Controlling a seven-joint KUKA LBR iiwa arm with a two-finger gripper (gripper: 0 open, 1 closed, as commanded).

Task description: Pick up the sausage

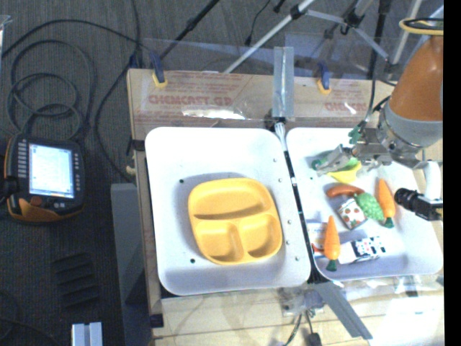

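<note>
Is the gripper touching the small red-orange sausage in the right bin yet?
Apart. The camera view shows the gripper up by the yellow banana-shaped toy, with bare white bin floor between it and the small red-orange sausage.

Tray point(234, 218) sits in left bin point(166, 193). Sausage point(344, 190) lies in right bin point(425, 254), just under my gripper point(338, 158), carrots point(331, 240) nearer the front.

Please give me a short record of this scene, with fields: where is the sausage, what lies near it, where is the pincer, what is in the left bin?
sausage: red-orange sausage lying in the right bin
neighbours: yellow piece above it, small carton below it
pincer: pincer above the yellow piece, nothing seen held
left bin: yellow divided tray
</note>
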